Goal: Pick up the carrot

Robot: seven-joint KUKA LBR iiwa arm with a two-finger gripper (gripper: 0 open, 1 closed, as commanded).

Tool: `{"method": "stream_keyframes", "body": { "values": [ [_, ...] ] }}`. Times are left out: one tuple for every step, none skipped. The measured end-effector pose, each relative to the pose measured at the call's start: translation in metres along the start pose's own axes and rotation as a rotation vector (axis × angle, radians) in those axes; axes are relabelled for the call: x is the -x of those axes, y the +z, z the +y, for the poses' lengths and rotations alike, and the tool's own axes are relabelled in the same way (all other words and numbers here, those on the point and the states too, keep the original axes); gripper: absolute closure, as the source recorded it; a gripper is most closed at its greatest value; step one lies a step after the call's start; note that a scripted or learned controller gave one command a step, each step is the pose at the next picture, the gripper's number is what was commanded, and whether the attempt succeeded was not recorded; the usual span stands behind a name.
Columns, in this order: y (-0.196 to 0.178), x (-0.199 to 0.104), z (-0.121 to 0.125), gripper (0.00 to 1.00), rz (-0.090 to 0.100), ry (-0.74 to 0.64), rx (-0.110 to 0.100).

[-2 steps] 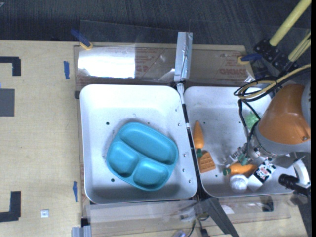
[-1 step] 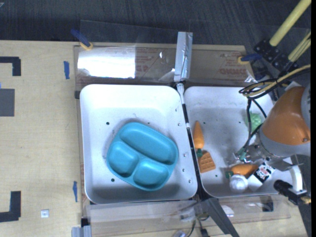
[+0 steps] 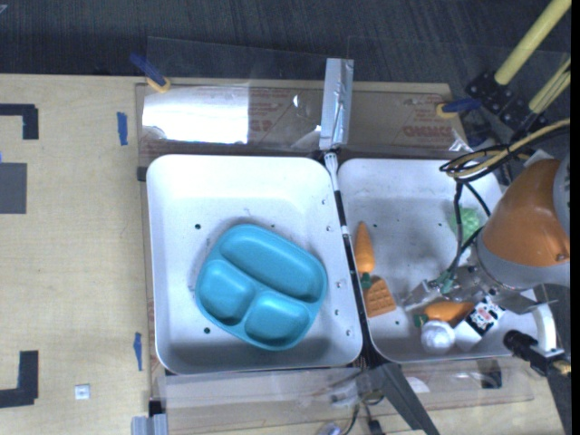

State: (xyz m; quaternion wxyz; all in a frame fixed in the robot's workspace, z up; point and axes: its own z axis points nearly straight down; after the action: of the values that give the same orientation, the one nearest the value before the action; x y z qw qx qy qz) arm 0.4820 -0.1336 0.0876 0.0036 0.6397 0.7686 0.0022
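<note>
The carrot (image 3: 363, 248), orange with a small green stub at its near end, lies along the left wall of the right bin (image 3: 399, 188), pointing away from me. The gripper (image 3: 439, 290) hangs low over the near right part of that bin, well to the right of the carrot and apart from it. The grey arm with its orange band (image 3: 526, 220) rises behind it. Just under the gripper lies a rounded orange item (image 3: 446, 312); whether the gripper touches it is unclear.
An orange wedge (image 3: 379, 297) sits just below the carrot. A silvery ball (image 3: 438, 335), a black-and-white piece (image 3: 486, 317) and a green item (image 3: 468, 219) lie near the gripper. The left bin (image 3: 172, 198) holds a blue divided plate (image 3: 261, 284). Cables hang at the upper right.
</note>
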Motion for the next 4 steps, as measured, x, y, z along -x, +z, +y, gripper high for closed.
{"method": "stream_keyframes", "body": {
  "values": [
    [0.000, 0.012, -0.003, 0.00, 0.002, -0.305, -0.002],
    [0.000, -0.015, 0.002, 0.00, -0.001, 0.024, -0.001],
    [-0.011, -0.015, 0.004, 1.00, -0.003, 0.024, 0.004],
    [-0.001, 0.070, -0.015, 1.00, -0.001, -0.348, -0.004]
  ]
}}
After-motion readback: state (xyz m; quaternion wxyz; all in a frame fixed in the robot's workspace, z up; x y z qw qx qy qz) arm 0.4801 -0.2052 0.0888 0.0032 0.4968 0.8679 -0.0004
